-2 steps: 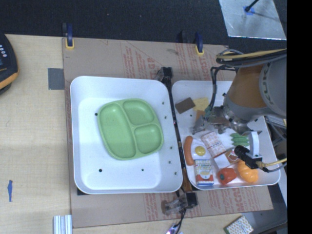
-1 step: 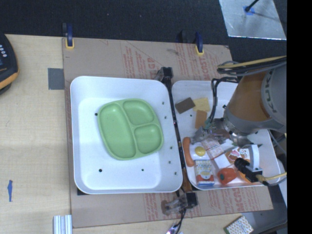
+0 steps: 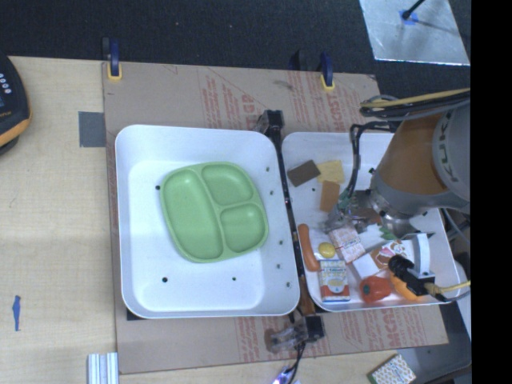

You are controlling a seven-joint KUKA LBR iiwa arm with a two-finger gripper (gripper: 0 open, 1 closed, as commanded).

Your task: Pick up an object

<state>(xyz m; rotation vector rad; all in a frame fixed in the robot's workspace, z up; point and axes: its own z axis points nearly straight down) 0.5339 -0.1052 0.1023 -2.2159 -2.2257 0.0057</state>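
- Landmark = green divided plate (image 3: 214,210), 3 compartments, lying flat in left bin (image 3: 136,294), roughly mid-bin, nothing on it.
- Right bin (image 3: 308,144) sits just right of the plate's bin; rims touching or nearly so along the shared edge.
- Arm (image 3: 420,166) enters from right of plate, grey w/ orange band, wrist down over the right bin's upper-right part.
- Gripper (image 3: 360,206) low over the clutter, well right of plate; tips buried among items and partly hidden by the wrist. Pincer state: cannot tell, and cannot tell if anything is between the tips.
- Candidate pick objs, all in right bin, right of plate:
  - brown square block (image 3: 303,172), nearest the plate's upper right, lying flat.
  - yellow sponge-like block (image 3: 331,170) just beyond it, w/ an orange-tan block (image 3: 329,195) touching below.
  - orange-red hot dog (image 3: 307,248) along the bin's left wall, lengthwise, closest item to plate's lower right.
  - small yellow round piece (image 3: 326,251) just beside the hot dog.
  - small carton w/ red print (image 3: 334,281) below that piece, at bin's near wall.
  - pink-white packet (image 3: 347,242) near the gripper, tilted.
  - red tomato-like obj (image 3: 374,289) farthest toward lower right, next to an orange carrot-like piece (image 3: 408,292).
- Cardboard sheet (image 3: 200,94) under both bins, blue clamps (image 3: 114,58) at its far edge, above plate.
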